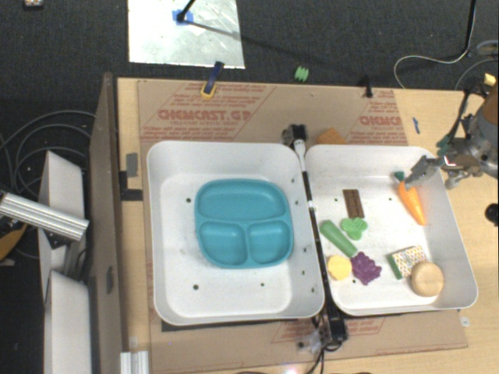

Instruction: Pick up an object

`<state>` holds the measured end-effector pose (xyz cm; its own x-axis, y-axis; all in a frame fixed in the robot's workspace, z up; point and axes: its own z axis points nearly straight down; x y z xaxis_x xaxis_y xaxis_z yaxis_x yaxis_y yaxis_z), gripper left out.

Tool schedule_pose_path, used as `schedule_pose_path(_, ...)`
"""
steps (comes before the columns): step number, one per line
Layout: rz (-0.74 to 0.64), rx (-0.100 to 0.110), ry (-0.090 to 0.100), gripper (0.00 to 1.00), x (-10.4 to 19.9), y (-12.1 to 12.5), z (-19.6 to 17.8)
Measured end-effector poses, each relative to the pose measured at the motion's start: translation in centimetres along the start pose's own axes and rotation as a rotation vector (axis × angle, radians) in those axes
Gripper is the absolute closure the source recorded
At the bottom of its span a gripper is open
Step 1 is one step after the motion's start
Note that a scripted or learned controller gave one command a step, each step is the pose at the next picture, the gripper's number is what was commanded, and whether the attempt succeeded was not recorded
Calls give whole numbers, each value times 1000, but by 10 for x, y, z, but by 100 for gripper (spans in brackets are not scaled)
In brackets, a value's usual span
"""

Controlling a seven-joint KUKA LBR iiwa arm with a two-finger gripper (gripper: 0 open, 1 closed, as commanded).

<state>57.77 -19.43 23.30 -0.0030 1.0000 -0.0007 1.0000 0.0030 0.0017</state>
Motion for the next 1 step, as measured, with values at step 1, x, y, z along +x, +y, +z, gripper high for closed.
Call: schedule_pose_path(1, -1, 0, -1, 0, -12, 25, 144)
